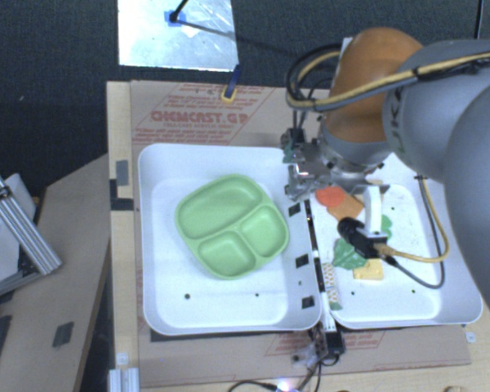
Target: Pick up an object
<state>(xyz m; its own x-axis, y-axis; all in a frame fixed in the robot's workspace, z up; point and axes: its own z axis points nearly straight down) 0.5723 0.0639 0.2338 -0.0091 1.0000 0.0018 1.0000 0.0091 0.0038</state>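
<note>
My gripper [299, 176] hangs low over the far left corner of the right bin [408, 305], close to the wall between the two bins. Just to its right lies a red-orange object [330, 195] with a tan piece [349, 209] beside it. Nearer the front lie a green leafy object [348, 258] and a small yellow block [369, 272]. A white stick-like object [375, 209] lies to the right of these. The arm's wrist and orange band cover the far part of the right bin.
The left bin [163, 300] holds a pale green divided plate [232, 225] at its middle. The bins stand on a cardboard sheet [196, 117]. A shiny foil square [178, 21] lies beyond the bench.
</note>
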